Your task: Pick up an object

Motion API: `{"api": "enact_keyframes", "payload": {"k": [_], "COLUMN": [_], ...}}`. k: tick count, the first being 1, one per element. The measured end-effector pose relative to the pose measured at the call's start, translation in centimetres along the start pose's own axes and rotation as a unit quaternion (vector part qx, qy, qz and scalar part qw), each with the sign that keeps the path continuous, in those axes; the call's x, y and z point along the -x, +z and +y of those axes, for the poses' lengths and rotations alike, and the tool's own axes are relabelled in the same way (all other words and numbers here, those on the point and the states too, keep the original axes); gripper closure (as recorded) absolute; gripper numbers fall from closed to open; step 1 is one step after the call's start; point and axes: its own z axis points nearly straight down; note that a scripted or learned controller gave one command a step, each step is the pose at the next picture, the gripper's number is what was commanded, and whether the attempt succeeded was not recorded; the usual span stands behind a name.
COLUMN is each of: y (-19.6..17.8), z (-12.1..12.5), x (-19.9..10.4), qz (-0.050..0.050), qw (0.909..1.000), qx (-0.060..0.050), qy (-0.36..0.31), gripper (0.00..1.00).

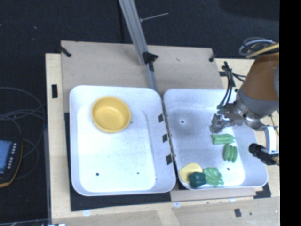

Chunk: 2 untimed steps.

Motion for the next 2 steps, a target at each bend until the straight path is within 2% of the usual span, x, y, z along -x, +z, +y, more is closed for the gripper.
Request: {"api": "enact_keyframes", "payload": {"k": [1,2], "y": [-5.4,-4.8], "z": [1.1,2.1], "x": [-0.1,-5.3], "qz": [0.0,0.0], "qw": [1.0,1.0], "qx": [0.0,-0.002], "qy": [0.0,-0.002], "gripper": [1.0,1.0]}}
